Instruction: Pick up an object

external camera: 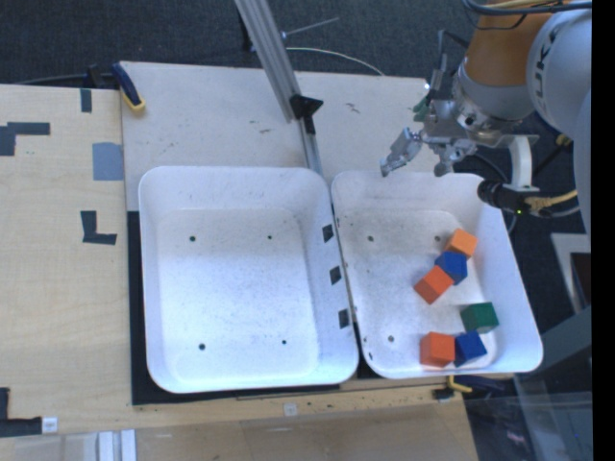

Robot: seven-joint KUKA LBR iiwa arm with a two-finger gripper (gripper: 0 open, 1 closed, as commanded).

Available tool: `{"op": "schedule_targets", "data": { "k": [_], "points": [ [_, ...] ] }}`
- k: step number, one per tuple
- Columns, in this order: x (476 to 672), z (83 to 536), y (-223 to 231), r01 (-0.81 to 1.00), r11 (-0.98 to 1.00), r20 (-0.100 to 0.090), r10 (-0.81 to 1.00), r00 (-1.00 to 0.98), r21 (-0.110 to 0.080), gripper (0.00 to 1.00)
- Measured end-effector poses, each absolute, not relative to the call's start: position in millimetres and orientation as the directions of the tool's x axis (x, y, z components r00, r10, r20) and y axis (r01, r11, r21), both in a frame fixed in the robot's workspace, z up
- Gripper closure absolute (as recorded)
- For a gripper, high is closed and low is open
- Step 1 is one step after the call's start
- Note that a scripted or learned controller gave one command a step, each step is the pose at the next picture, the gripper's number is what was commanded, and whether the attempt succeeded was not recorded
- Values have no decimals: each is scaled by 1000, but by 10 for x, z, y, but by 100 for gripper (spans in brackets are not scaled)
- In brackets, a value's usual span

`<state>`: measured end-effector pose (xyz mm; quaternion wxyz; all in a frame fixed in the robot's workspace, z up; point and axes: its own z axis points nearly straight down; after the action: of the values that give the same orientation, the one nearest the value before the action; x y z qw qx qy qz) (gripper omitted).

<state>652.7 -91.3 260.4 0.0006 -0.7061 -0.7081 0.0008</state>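
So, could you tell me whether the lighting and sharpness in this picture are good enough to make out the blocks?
Camera view: light is even and soft, with no glare on the right bin; the blocks are sharp enough to tell colours apart, with faint shadows; the pincer looks slightly soft; the floor at the top is dark.

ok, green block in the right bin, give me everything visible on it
The green block is a small dark green cube, matte, with rounded-looking edges; material can't be judged. It lies on the floor of the right bin, near the right wall toward the front, turned slightly askew. A blue block sits just in front of it, close or touching. An orange block lies beside that one. The end effector is well away, over the bin's back rim.
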Motion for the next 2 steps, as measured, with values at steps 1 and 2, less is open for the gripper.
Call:
{"op": "schedule_targets", "data": {
  "k": [1,2],
  "points": [
    [5929,1300,-1371,1000,-2,0,1000,2,-12,0],
    [5599,1089,-1790,1000,4,1,1000,-4,0,0]
  ]
}}
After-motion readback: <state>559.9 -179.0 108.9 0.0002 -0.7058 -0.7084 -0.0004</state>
